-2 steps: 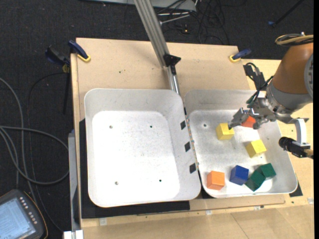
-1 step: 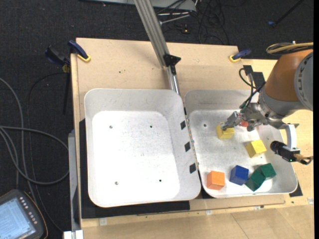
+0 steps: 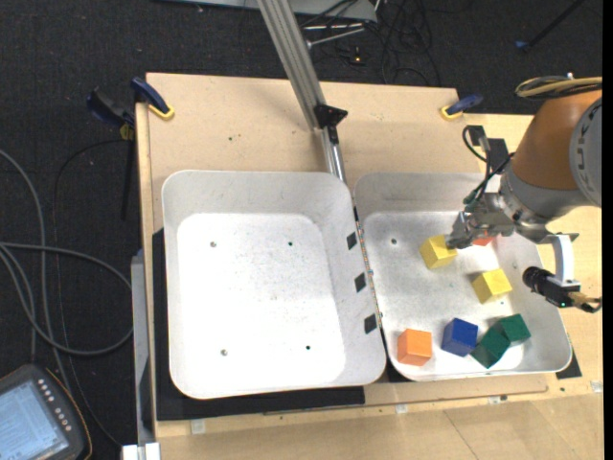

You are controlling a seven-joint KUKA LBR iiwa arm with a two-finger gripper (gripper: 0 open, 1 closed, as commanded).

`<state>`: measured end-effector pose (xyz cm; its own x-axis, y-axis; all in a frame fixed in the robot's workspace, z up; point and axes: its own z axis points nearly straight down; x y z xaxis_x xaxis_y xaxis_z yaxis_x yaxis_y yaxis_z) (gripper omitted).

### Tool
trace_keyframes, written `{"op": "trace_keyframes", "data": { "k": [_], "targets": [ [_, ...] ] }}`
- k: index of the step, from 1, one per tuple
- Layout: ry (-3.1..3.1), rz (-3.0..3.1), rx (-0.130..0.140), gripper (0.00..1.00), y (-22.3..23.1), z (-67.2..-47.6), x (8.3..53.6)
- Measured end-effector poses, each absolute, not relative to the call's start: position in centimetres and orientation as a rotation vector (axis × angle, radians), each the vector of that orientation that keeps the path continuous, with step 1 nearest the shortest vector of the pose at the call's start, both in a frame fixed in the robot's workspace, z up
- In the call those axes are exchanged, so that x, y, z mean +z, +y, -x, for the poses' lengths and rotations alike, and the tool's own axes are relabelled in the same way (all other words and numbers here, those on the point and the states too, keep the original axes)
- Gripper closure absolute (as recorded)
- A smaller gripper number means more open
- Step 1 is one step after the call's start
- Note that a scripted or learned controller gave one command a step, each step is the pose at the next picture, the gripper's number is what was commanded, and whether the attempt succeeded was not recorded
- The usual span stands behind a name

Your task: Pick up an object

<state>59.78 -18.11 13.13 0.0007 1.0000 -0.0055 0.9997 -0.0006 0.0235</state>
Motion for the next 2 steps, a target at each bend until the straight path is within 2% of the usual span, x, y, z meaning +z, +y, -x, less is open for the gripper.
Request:
{"op": "trace_keyframes", "data": {
  "k": [1,2],
  "targets": [
    [2.22,-2.216,0.004,1.0,-18.0,-59.0,18.9],
    [2.219,-2.213,0.006,1.0,-18.1,-59.2,24.3]
  ]
}}
